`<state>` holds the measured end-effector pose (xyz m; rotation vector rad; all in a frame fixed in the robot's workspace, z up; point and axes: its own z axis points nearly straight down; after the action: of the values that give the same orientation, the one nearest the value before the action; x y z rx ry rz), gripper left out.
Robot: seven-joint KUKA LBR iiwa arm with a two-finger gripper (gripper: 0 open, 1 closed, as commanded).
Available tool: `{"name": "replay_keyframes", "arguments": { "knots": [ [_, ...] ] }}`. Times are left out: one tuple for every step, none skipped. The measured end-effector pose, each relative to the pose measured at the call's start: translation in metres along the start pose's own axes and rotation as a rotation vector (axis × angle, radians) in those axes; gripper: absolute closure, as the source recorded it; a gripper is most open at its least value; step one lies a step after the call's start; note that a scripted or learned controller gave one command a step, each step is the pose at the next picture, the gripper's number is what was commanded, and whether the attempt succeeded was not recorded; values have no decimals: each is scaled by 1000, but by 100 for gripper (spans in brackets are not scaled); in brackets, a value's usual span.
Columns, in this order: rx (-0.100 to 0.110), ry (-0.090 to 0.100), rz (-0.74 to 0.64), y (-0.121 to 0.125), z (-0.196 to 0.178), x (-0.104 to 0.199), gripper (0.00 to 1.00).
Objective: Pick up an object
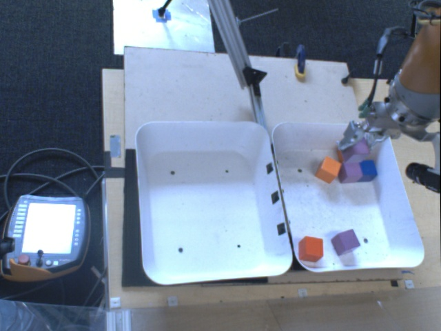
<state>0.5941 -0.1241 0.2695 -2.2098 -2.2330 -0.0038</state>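
My gripper (356, 141) hangs over the far right part of the right bin (393, 205), reaching in from the right. A pale purple block (360, 149) shows right at its tip, and I cannot tell whether it is held or lying beneath. Just in front of it sits a tight cluster: an orange block (329, 169), a purple block (351, 172) and a blue block (368, 169). Near the bin's front edge lie a red-orange cube (311, 248) and a purple cube (345, 241), apart from the gripper.
The left bin (148, 185) stands beside the right one, sharing a middle wall. A slanted metal pole (231, 33) rises behind the bins. A teach pendant (45, 236) with cables lies at the far left, off the bench.
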Motion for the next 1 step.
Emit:
{"name": "replay_keyframes", "arguments": {
  "knots": [
    [1, 0, 1, 1, 5, 43, 100]
  ]
}}
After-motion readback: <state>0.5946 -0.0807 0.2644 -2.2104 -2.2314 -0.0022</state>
